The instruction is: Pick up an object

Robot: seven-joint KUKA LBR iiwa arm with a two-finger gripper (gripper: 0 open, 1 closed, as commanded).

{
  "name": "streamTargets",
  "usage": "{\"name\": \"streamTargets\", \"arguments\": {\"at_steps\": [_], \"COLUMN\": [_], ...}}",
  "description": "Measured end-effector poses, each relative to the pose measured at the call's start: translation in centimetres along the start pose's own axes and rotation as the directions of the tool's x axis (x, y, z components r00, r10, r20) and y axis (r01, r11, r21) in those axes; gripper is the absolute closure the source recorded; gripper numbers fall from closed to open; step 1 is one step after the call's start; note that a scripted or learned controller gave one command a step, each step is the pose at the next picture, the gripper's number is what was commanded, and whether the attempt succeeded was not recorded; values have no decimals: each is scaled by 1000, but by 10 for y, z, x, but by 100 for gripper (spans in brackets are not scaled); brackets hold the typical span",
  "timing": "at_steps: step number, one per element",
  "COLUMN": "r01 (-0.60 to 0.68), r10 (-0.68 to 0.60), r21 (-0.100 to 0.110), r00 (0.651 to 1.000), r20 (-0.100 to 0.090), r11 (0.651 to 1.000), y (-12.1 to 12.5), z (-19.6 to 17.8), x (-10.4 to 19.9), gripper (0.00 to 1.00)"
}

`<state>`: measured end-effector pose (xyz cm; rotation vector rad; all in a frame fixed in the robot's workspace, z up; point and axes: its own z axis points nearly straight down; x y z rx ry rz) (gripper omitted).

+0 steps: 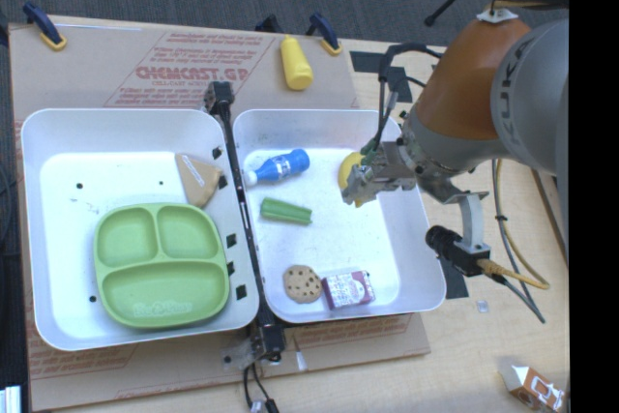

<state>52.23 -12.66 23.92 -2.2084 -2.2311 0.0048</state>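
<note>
Reading gripper (360, 189): I can't tell its state (wrist hides it).
Yellow object (348, 167): touching it, just up-left.
Green stick (286, 212): farther left, lying crosswise.

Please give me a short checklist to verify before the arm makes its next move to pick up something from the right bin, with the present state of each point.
1. Tool is over the right bin: ok.
2. A target lies close: yellow object right beside the tool: ok.
3. Object between the tool's tips: cannot tell.
4. Other items lie apart from the tool: blue bottle, green piece, cookie, small carton: ok.
5. Yellow object is away from the bin wall: not ok, it sits near the far right corner.
</note>
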Motion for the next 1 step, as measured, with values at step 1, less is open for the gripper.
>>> {"name": "streamTargets", "arguments": {"at_steps": [1], "r01": [-4], "r10": [4], "r21": [-1], "r00": [1000], "r20": [-1], "r11": [1000], "y": [-46], "z": [2], "x": [31], "gripper": [100]}}
